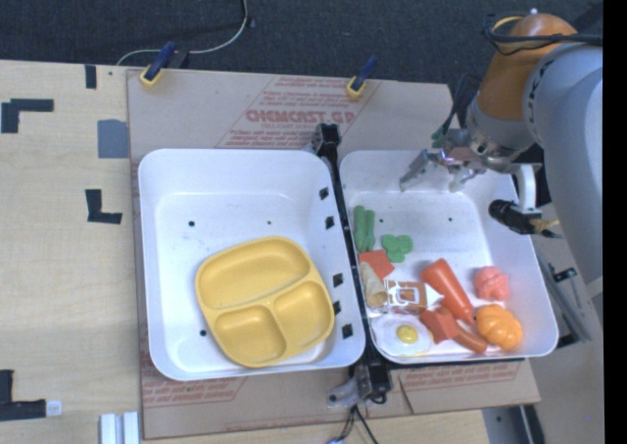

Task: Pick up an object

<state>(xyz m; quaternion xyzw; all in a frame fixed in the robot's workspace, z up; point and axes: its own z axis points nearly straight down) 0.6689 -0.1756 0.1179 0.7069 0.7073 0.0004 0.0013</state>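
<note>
over the far end of the right bin, the gripper hangs with its fingers spread open and nothing between them. the toy food sits packed at the near end: carrot, fried egg, orange fruit. going down here may grab only bare floor. in the pile, fingers could bump neighbors.

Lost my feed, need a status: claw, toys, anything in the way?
Claw open, holding nothing, over far end of right bin. Toy food pile untouched at near end. Yellow tray in left bin. Nothing in the way.
</note>
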